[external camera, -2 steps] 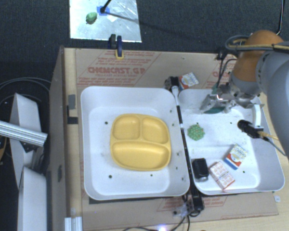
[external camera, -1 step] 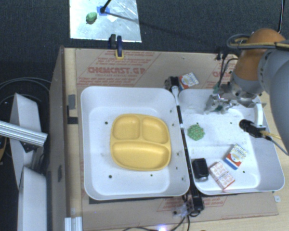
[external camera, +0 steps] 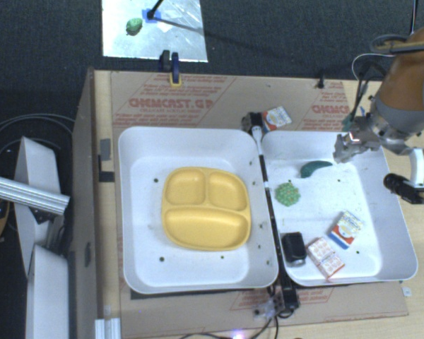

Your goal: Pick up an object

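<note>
From my remote seat I cannot tell whether the fingers are apart or together; the gripper (external camera: 345, 147) hangs over the upper part of the right white bin (external camera: 390, 217), below the grey arm with its orange band (external camera: 410, 76). Just at its eight o'clock lies a small teal curved object (external camera: 314, 167). Further that way sits a green bumpy ball (external camera: 287, 193). Toward six o'clock I see a small white carton with red and blue print (external camera: 345, 230), a red-and-white patterned box (external camera: 326, 256) and a black block (external camera: 294, 247). The left white bin (external camera: 141, 189) holds a yellow three-compartment plastic tray (external camera: 205, 208).
</note>
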{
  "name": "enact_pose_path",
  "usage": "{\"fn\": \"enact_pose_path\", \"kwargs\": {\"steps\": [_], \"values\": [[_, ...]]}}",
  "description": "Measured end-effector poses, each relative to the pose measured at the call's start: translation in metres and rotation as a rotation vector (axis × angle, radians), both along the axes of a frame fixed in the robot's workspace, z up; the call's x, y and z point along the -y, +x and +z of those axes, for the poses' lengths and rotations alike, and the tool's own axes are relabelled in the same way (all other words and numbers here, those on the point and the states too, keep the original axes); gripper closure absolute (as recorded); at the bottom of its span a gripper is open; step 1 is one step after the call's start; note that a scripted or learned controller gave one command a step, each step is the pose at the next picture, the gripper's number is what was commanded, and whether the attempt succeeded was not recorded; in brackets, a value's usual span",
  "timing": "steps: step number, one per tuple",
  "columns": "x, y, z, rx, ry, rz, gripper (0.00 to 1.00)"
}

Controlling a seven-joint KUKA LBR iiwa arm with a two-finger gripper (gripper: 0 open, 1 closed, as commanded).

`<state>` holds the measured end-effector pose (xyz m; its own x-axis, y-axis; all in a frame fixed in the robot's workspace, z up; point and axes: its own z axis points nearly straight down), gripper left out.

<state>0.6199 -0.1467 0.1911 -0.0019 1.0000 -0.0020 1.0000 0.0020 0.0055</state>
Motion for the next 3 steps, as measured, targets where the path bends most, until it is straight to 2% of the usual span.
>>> {"fn": "enact_pose_path", "kwargs": {"steps": [1, 2, 3], "values": [[0.000, -0.001, -0.001, -0.003, 0.001, 0.000, 0.00], [-0.026, 0.049, -0.107, -0.004, 0.002, 0.003, 0.00], [-0.038, 0.018, -0.106, -0.004, 0.002, 0.000, 0.00]]}}
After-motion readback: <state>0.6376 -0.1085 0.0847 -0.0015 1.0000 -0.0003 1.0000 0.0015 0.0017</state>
